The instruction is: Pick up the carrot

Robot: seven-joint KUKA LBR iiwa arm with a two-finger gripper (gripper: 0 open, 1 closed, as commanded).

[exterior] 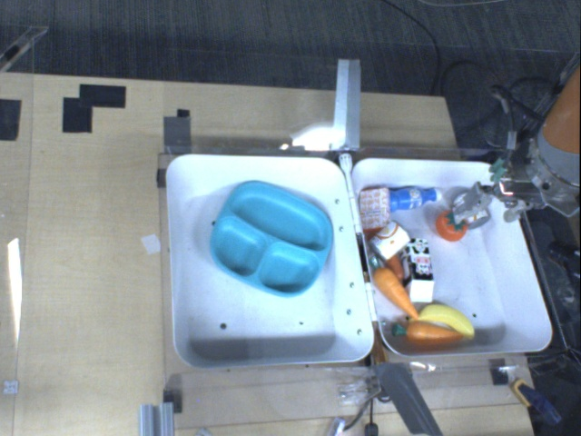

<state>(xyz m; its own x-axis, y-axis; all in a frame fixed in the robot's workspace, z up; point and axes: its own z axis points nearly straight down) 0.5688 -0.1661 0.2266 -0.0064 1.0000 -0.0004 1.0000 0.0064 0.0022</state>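
The carrot is orange with a green top and lies at a slant near the left wall of the right bin, its tip pointing toward the front. My gripper hangs over the back of that bin, well to the right of and behind the carrot. It is just above a small round red-orange fruit. Nothing shows between it and the carrot.
Around the carrot lie a small white carton, a black-and-white box, a yellow banana and an orange vegetable. A blue-capped bottle and a snack packet lie at the back. The left bin holds a blue divided tray.
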